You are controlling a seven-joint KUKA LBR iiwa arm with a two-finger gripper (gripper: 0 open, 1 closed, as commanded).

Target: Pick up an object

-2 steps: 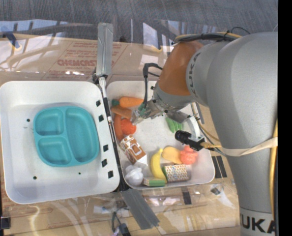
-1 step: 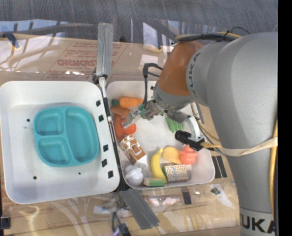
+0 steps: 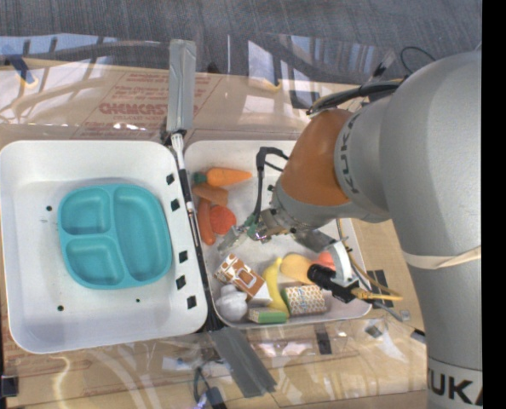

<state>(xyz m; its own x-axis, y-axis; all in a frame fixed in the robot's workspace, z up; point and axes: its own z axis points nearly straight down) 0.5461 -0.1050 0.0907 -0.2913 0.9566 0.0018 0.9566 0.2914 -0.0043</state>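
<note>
Where the pincer (image 3: 255,225) hovers, a glossy red-orange toy (image 3: 221,220) beside an orange carrot (image 3: 228,176).

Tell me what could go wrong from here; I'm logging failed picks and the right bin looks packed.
Toys crowd the right bin: the carrot, red piece and banana lie close together, so the tool may nudge neighbours or pinch two at once. The arm hides part of the bin from view, so a miss could go unseen.

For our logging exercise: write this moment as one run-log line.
arm: over right bin | claw: low beside red toy | grasp: none visible | left bin: teal tray
</note>
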